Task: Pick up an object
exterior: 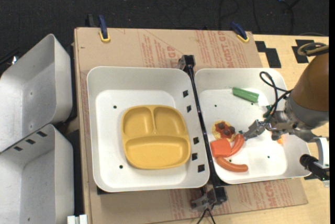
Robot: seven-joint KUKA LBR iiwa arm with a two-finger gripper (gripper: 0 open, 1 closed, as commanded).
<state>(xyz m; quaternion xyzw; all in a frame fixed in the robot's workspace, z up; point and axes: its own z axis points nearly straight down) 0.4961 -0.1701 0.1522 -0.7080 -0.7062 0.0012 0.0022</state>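
Dark carpet strewn with cables surrounds the desk (157,47), a cardboard-topped surface bearing two shallow white bins side by side. Inside the left bin (104,113) lies a yellow divided plate (155,136). Along the right bin (209,84), a green stick (245,94) rests toward the far side, while a small pizza slice (224,128), an orange wedge (221,147), a curved red sausage (237,143) and a second sausage (232,166) cluster at the near left. Reaching in from the right, the arm's end effector (250,131) sits low just beside the curved red sausage; whether its fingers are spread or pressed together cannot be told.
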